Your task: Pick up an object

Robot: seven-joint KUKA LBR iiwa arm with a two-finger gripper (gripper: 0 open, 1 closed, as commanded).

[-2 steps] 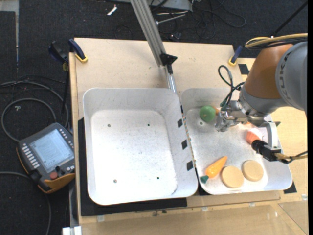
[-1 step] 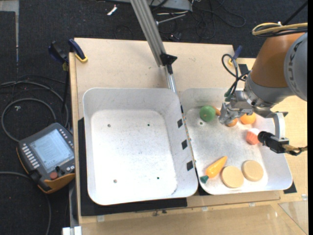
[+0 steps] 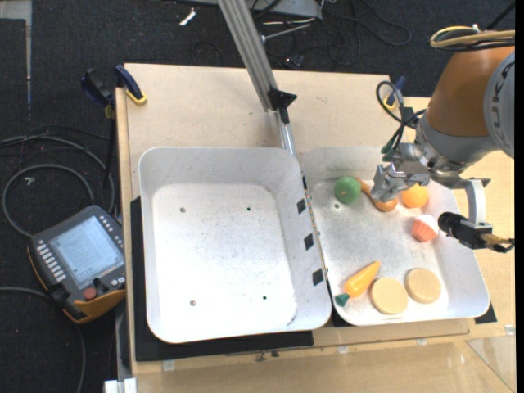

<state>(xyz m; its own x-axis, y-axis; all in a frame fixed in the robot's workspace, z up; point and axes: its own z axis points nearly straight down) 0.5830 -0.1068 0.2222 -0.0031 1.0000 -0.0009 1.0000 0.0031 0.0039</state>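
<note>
My gripper (image 3: pixel 386 190) hangs low over the far part of the right bin (image 3: pixel 458 297), reaching in from the right. Directly under it lies a small orange-brown piece (image 3: pixel 385 205), partly hidden by the gripper. A green ball (image 3: pixel 347 189) sits just to its left and an orange fruit (image 3: pixel 414 196) just to its right. A pink-red piece (image 3: pixel 423 230) lies a little nearer. Along the bin's near side are an orange carrot (image 3: pixel 361 278) and two tan discs (image 3: pixel 390 295) (image 3: pixel 423 285).
The left bin (image 3: pixel 164 170) stands beside the right one, their rims meeting in the middle. A metal pole (image 3: pixel 250 43) slants across the back of the bench. A black fitting (image 3: pixel 458 229) on the arm juts over the right bin's right side.
</note>
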